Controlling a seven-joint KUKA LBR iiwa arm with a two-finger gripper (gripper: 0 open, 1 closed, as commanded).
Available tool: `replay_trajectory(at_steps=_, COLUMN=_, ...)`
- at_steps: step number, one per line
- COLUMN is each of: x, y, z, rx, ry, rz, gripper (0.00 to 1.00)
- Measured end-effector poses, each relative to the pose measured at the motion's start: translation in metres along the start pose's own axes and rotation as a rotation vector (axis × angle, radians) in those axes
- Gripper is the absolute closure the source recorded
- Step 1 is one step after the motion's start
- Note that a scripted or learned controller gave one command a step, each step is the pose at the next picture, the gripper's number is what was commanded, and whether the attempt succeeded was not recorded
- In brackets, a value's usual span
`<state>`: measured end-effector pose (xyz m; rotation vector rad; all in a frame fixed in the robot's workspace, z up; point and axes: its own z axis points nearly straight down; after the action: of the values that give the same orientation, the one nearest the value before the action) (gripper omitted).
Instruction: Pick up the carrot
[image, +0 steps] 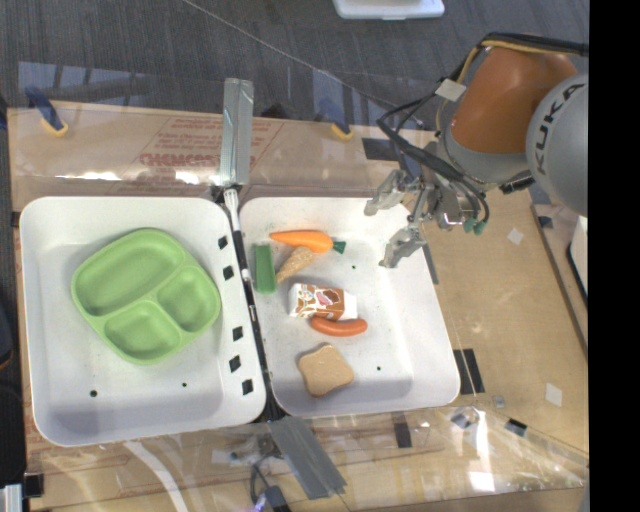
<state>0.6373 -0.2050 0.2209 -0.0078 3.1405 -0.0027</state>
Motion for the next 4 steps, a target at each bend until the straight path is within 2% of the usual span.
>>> replay_trajectory(at_steps=1, x=-0.021, y=0.065, z=0.113, rx=0.001, ry=-0.009, rz=-0.227, gripper=0.00)
replay_trajectory(at_steps=2, x=-0.023, y=0.068, z=0.102, rx=0.001, ry=-0.012, rz=-0.236, gripper=1.00)
replay_trajectory(at_steps=3, x=-0.024, y=0.121, z=-0.020, rx=0.001, ry=-0.015, rz=-0.187, gripper=1.00)
replay_trajectory(at_steps=4, x=-0.020, y=0.079, z=0.031, rx=-0.002, ry=0.003, rz=-0.090, gripper=1.00)
